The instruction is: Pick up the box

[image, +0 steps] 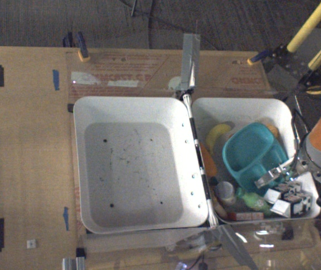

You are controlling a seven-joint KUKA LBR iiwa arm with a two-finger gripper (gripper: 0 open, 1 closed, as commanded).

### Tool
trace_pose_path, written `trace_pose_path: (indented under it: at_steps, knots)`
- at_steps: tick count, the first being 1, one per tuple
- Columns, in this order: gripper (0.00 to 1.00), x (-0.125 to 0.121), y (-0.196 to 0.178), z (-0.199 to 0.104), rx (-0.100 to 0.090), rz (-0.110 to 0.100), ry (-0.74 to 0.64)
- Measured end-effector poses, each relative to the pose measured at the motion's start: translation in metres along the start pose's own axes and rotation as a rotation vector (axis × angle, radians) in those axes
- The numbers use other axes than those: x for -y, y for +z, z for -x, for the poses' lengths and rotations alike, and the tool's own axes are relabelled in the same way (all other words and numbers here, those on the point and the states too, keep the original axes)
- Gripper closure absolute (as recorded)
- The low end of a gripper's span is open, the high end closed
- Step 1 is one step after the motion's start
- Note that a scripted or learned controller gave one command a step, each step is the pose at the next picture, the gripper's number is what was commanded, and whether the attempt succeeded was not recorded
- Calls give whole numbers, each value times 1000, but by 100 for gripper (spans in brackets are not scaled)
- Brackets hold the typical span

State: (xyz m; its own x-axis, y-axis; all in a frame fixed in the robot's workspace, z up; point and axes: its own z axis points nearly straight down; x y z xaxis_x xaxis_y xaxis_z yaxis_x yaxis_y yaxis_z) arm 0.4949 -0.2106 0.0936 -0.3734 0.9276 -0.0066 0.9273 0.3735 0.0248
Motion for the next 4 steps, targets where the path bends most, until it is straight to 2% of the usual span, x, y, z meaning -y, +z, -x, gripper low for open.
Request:
trace_pose_path:
  at_steps: [1,2,3,4]
  knots:
    - [0,-15,2,-59,13,-6,-36]
    - [0,-35,-4,-90,41,13,-101]
    - [0,5,1,-6,8,-5,-50]
    - [100,2,-9,-6,7,-4,-54]
